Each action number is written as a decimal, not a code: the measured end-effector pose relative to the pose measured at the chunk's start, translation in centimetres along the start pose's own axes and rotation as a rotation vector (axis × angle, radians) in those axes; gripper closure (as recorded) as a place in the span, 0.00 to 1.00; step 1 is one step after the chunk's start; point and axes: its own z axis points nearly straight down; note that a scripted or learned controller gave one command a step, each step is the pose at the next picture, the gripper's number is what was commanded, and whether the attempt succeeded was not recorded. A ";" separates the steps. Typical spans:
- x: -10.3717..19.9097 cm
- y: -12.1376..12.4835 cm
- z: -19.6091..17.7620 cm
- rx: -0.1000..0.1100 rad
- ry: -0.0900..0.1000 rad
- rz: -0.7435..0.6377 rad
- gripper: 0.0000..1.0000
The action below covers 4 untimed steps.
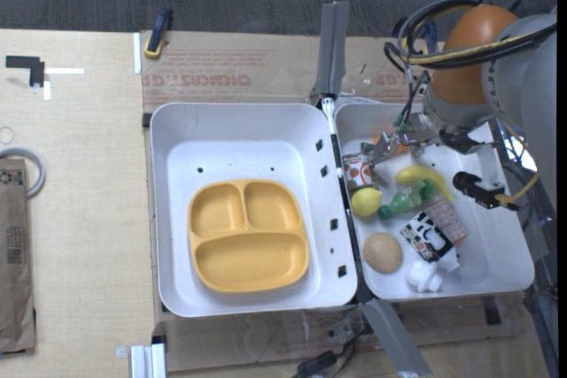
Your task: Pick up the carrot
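My pincer (387, 148) hangs low in the right bin (496, 266) — open or closed, I cannot tell. Banana (420, 179), lemon (366, 202) and a green bottle (399, 204) crowd beneath it.

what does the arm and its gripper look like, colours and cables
The arm is light grey with rounded casings and a glossy orange band above the wrist. Black and yellowish cables loop over the band and trail down its side. The gripper is a small metallic assembly with thin silvery fingers and thin coloured wires running to it.
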 end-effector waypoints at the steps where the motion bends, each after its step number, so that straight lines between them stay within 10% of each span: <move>1: 0.7 2.2 -4.3 -0.001 -0.001 -0.116 0.00; 3: -0.1 -5.7 -1.2 -0.001 0.000 -0.350 0.00; 4: 3.8 -9.5 -11.0 -0.002 0.000 -0.740 0.00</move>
